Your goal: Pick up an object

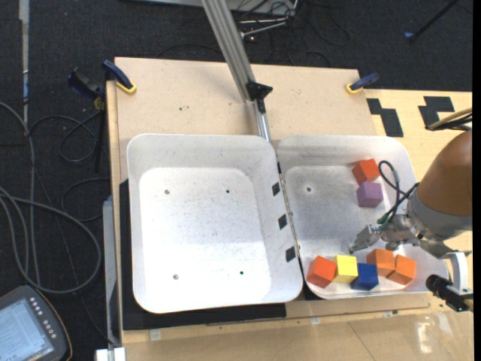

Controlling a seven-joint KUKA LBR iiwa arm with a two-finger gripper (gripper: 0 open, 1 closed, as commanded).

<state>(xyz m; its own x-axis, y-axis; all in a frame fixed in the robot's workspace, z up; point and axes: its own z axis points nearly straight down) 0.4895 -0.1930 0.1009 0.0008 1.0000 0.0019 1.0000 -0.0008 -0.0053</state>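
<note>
Looking down on the bench from my remote seat, I see two shallow white plastic bins side by side on the pale wooden board: the left bin (143, 224) and the right bin (316, 201). The grey arm with its orange band (451, 183) comes in from the right and hangs over the near right part of the right bin. Its two-finger gripper (366, 238) points leftward and down toward the bin floor, the tips just above and to the left of the cluster of blocks at the near wall. The metal fingers look slightly parted, and I see nothing between them.

All the blocks lie in the right bin. Along its near edge sit an orange-red cube (322, 271), a small yellow cube (346, 266) just beside it, a blue cube (367, 276) touching the yellow one, and then two orange cubes (385, 260) and (404, 269) close under the wrist. Farther back in the bin, well apart from that row, an orange block (365, 171) sits just behind a pale purple block (370, 194), the two almost touching. A black cable (391, 175) loops from the wrist over that area.

A slanted metal pole (229, 40) crosses the far side of the board, and blue-and-yellow clamps (119, 77) grip its far corners.
</note>
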